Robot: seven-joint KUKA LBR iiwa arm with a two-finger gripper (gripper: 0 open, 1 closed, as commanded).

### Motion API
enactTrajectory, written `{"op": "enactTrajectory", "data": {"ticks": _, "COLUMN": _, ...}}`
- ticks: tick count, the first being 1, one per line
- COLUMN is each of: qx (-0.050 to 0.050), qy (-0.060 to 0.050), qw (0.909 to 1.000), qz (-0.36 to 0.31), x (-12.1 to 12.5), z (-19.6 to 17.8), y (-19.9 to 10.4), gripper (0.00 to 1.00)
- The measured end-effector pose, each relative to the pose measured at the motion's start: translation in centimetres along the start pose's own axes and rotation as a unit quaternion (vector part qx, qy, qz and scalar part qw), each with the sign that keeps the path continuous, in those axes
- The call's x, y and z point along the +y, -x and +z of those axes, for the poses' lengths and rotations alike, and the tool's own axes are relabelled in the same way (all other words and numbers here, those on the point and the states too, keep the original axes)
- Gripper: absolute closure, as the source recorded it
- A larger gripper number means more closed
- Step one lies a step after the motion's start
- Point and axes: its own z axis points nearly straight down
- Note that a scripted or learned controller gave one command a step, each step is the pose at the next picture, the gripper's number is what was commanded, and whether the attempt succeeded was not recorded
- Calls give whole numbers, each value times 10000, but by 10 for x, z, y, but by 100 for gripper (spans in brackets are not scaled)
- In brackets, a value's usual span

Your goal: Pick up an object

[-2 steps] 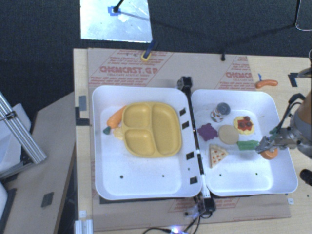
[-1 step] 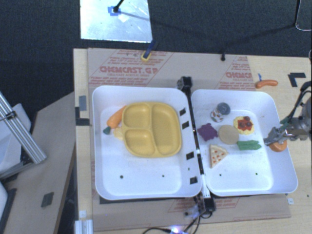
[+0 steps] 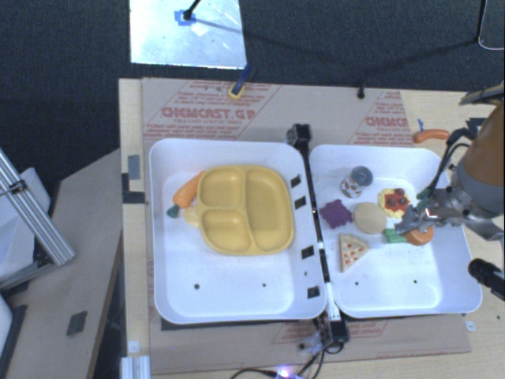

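Note:
The right bin (image 3: 394,287) holds several toy foods: a purple grape bunch (image 3: 336,212), a beige round piece (image 3: 368,217), a pizza slice (image 3: 352,251), a small can (image 3: 357,180) and a yellow and red piece (image 3: 394,200). An orange piece with a green end (image 3: 420,236) lies at the bin's right side. My gripper (image 3: 412,226) hangs low right over that orange piece, just right of the beige one. The wrist hides how it meets the toy, and nothing is visibly lifted.
The left bin (image 3: 229,287) carries a yellow divided plate (image 3: 241,210) with a toy carrot (image 3: 188,189) at its left edge. A black-clipped divider (image 3: 309,212) separates the bins. The arm (image 3: 481,180) covers the right bin's far right edge.

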Motion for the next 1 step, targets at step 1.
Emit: {"op": "enactTrajectory", "data": {"ticks": 1, "qx": 3, "qy": -5, "qw": 10000, "qz": -6, "x": 3, "z": 2, "y": -61, "gripper": 100}}
